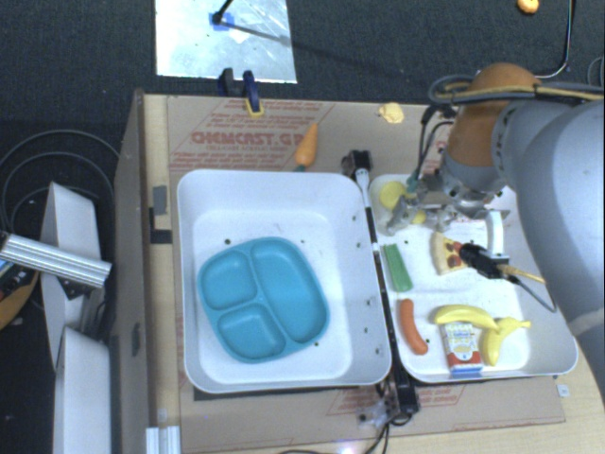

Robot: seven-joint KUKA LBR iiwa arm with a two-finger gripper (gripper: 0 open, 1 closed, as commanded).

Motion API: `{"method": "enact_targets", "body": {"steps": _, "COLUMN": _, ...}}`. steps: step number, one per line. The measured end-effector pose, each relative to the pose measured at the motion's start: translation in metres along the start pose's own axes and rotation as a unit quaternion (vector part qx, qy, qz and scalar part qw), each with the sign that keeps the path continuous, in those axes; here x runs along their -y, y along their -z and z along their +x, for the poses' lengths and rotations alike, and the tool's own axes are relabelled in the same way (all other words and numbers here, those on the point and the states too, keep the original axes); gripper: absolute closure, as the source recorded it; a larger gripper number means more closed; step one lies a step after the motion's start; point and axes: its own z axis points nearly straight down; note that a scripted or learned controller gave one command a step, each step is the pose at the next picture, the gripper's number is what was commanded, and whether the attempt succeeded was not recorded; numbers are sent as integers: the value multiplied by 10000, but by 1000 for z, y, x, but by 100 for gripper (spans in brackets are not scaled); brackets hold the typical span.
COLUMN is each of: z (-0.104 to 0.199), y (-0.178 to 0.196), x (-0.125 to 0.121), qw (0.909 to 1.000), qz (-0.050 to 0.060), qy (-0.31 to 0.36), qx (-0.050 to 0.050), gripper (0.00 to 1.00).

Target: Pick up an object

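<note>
At my nine o'clock, the left bin holds a blue divided tray; a carrot lies on cardboard at its twelve.

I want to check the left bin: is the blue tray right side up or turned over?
Right side up. The blue tray lies flat in the left bin, its three hollow compartments facing upward.

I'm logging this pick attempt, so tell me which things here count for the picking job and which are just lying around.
For the job, in the right white bin:
- yellow plastic banana
- red toy sausage
- green stick-shaped toy
- pizza slice toy
- gripper, above that bin's far end

Lying about:
- blue divided plastic tray, left bin
- orange toy carrot, on cardboard
- small orange ball, on floor
</note>
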Motion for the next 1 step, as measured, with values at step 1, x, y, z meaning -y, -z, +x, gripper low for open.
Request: {"method": "enact_targets", "body": {"steps": 1, "z": -31, "y": 3, "x": 8, "qw": 9999, "qz": -158, "qy": -25, "qx": -10, "gripper": 0}}
